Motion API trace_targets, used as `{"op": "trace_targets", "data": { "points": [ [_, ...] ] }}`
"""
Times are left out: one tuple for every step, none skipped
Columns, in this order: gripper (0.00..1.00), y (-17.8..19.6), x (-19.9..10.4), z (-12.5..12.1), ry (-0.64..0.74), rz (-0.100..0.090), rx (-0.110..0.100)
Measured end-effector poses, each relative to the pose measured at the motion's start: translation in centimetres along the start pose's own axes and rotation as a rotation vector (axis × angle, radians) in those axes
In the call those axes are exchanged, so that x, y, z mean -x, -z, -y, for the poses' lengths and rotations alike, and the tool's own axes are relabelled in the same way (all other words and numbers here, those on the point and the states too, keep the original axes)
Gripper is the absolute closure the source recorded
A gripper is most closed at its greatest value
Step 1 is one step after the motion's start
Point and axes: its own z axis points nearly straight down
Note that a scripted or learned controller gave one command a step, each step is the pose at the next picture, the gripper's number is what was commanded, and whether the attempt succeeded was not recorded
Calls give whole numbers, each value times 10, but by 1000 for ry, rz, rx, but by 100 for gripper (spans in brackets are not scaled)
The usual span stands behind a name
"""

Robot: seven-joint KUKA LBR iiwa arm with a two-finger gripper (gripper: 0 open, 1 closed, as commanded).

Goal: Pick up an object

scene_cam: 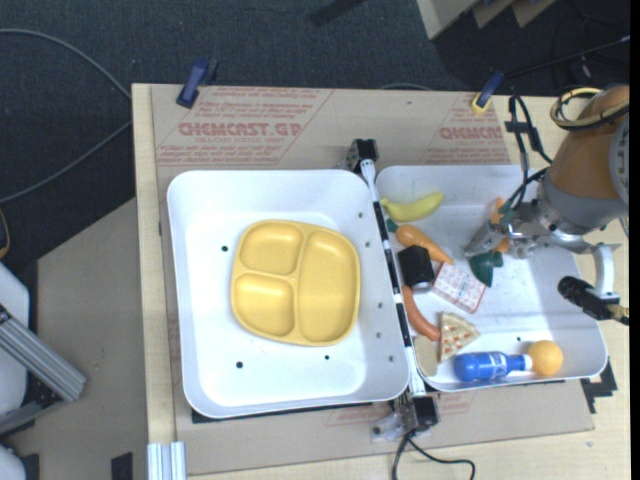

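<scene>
tool (492, 246) low over right bin (585, 363), near back edge | grip state: cannot tell | risk: crowded green piece (486, 264), likely glancing miss

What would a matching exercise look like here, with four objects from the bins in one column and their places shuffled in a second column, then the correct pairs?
Things:
1. yellow three-compartment plastic plate
2. yellow toy banana
3. blue plastic bottle
4. small orange ball

Places:
A. near edge of the right bin, lying on its side
B. far left part of the right bin
C. middle of the left bin
D. near right corner of the right bin

Pairs: 1-C, 2-B, 3-A, 4-D
</scene>
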Motion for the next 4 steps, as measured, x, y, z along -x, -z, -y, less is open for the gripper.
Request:
{"op": "trace_targets", "data": {
  "points": [
    [100, 12, 0, -1, 0, 0, 2],
    [100, 6, -47, -58, 1, 3, 4],
    [100, 102, -165, -38, 3, -2, 5],
    [0, 100, -163, -37, 1, 0, 2]
  ]
}}
